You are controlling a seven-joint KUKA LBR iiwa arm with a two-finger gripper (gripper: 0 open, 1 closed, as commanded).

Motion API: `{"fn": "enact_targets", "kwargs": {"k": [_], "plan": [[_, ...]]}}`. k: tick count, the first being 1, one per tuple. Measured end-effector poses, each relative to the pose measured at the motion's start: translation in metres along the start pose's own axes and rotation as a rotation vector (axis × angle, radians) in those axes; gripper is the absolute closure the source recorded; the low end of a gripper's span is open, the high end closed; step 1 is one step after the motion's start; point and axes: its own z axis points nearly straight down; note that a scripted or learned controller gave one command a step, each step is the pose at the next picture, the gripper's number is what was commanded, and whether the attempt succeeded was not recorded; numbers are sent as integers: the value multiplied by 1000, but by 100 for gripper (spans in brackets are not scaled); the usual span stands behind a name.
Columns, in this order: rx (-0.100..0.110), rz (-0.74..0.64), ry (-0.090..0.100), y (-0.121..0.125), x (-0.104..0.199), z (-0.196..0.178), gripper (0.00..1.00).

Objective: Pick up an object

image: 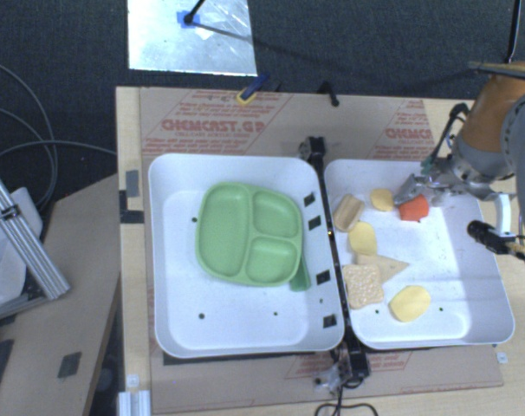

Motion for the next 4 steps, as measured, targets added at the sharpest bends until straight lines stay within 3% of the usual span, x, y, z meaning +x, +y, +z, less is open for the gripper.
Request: {"fn": "enact_targets", "kwargs": {"k": [1,2,3,4], "plan": [[1,-1,0,-2,-1,-11,100],[7,2,1,12,50,1,100],[10,1,0,-56,126,-11,100],[-1,8,-14,-53,116,-12,0]]}}
